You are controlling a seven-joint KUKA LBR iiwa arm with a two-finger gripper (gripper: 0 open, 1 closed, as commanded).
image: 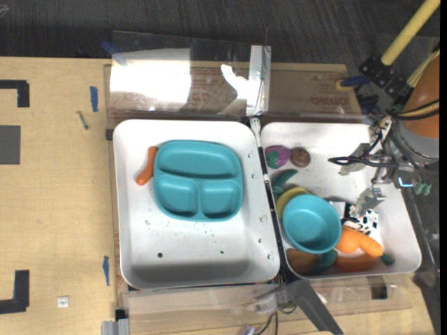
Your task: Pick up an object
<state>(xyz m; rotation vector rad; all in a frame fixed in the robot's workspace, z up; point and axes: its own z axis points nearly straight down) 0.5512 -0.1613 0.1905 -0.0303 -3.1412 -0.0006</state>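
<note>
The right bin [328, 135] holds a teal bowl [311, 222] lying over a yellow piece [285, 199] and a brown piece [300, 260]. Near the bin's back left are a purple toy [276, 156] and a brown ball [300, 157]. An orange carrot [360, 243] and a black-and-white cow-patterned piece [367, 223] lie at the front right. My gripper [368, 199] hangs over the right side of this bin, just above the cow-patterned piece and to the right of the bowl. I see nothing held in it.
The left bin [133, 257] carries a teal divided plate [198, 179] with a small orange carrot [147, 166] at its left edge. A clear plastic sheet [181, 82] stands behind the bins. The arm's orange band [426, 100] and cables crowd the right edge.
</note>
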